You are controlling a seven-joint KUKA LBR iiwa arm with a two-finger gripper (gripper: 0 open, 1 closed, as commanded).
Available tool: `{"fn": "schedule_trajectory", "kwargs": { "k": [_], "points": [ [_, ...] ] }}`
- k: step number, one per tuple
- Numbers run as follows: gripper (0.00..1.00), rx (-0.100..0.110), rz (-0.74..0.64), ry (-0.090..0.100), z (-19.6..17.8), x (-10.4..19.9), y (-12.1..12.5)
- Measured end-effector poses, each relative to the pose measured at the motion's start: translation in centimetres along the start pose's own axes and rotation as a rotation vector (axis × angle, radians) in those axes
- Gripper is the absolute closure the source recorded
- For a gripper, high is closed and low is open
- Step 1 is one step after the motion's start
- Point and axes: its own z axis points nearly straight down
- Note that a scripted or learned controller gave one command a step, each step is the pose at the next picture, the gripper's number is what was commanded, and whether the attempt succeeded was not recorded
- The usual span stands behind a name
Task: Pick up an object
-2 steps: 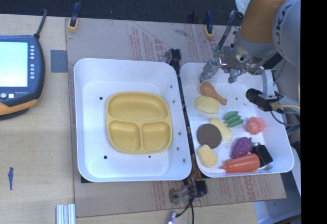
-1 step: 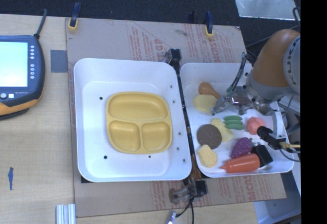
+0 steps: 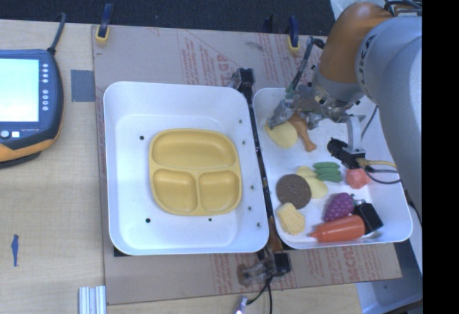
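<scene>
Arm over right bin, toy food beneath.
The arm [image 3: 373,54] hides the right bin's [image 3: 401,230] far corner. The gripper [image 3: 290,117] hangs low at a yellow piece [image 3: 282,135] and an orange stick [image 3: 306,137]; jaw opening cannot be told. Left bin [image 3: 122,162] holds a yellow divided tray [image 3: 195,170].

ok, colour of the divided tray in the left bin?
Yellow, a pale mustard shade. The divided tray shows plainly in the camera view, lying in the white left bin.
</scene>
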Motion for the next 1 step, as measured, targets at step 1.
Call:
{"fn": "schedule_trajectory", "kwargs": {
  "k": [1],
  "points": [
    [1.0,0.013,-0.001,0.004,-1.22,-0.08,-0.12]
  ]
}}
